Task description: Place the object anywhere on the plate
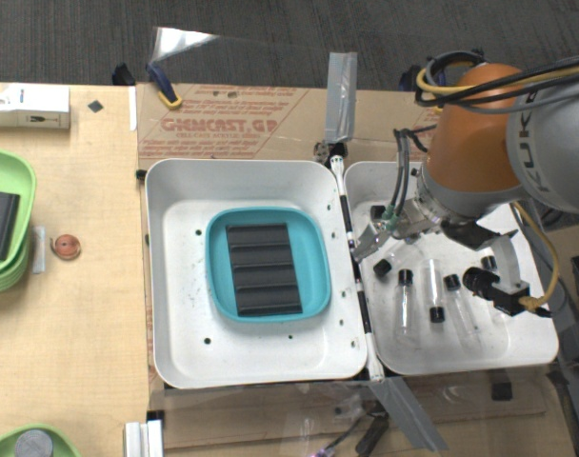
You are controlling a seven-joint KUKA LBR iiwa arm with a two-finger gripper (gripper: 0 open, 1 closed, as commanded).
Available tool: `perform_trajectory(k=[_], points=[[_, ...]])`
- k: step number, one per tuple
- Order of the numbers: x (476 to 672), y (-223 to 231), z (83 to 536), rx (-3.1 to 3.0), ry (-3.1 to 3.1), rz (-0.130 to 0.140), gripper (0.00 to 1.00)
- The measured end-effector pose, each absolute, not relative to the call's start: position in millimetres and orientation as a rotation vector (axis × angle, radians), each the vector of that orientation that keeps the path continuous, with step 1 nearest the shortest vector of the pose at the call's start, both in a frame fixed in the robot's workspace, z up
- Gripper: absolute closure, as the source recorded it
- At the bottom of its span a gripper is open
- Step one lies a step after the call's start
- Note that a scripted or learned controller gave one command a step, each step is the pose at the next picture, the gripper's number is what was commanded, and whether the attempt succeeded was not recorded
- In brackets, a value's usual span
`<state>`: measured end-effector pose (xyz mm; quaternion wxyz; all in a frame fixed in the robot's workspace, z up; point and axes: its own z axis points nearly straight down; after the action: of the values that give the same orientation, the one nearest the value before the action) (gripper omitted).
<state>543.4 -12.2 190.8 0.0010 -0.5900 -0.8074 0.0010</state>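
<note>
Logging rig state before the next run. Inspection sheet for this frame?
Surface: wooden bench bearing two white bins, left bin and right bin.
Job's things: teal plate in the left bin with a dark ribbed block on it; clear vials with black caps lie loose in the right bin.
Clutter: green tray, white box, small round reddish piece, printed cardboard.
Grippers: gripper low over the right bin's left side; finger state cannot be told.
Cables: yellow and black loops above the orange band.
Surroundings: dark carpet.
</note>
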Motion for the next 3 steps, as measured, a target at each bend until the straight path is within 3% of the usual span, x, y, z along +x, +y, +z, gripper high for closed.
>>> perform_trajectory(k=[1, 2, 3], points=[[479.8, 44.7, 190.7, -1.856, -2.532, 0.004, 0.00], [478.0, 30.4, 223.1, -1.902, -2.500, 0.003, 0.00], [543.3, 35.7, 213.6, -1.841, -2.543, 0.005, 0.00]])
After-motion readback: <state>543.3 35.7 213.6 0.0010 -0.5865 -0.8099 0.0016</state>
